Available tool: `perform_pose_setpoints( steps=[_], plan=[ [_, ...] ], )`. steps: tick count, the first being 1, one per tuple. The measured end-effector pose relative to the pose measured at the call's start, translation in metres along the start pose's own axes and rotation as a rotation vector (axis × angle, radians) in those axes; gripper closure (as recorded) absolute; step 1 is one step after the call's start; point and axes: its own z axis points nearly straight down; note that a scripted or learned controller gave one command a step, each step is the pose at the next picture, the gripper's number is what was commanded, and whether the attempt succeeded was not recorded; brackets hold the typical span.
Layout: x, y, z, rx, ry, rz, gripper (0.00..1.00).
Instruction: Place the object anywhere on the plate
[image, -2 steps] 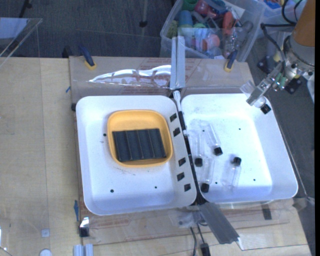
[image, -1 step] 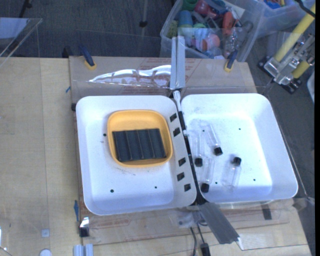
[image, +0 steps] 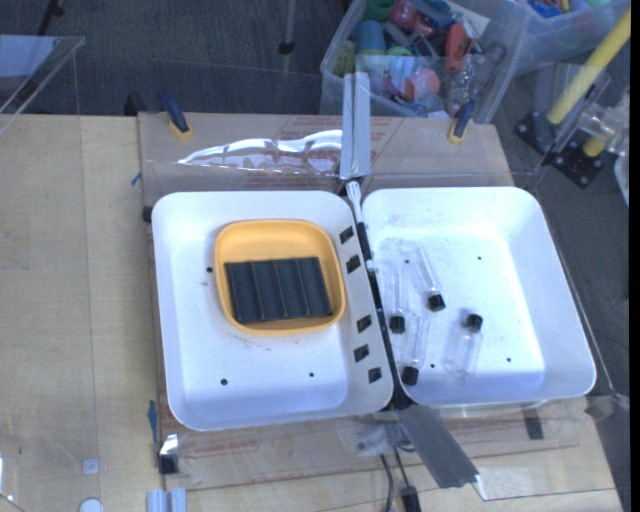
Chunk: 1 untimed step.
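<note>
A yellow-orange plate (image: 232, 246) with rounded corners sits in the left white bin (image: 190, 385), slightly toward the back. A dark grey ridged rectangular block (image: 278, 290) lies flat on the plate, covering most of its floor. In the right white bin (image: 525, 250) lie several clear tubes with black caps, among them one near the middle (image: 427, 281), one further right (image: 466, 340) and one by the front left corner (image: 411, 362).
The raised edge between the bins (image: 360, 300) carries a row of black marks. A metal upright (image: 355, 120) stands behind the bins. A clear box of colourful items (image: 430, 50) sits at the back. Wooden bench surface surrounds the bins.
</note>
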Motion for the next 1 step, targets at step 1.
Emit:
perform_pose_setpoints(
  steps=[1],
  plan=[
    [0.0008,0.0023,0.0002,-0.003,0.002,-0.346,1.00]
  ],
)
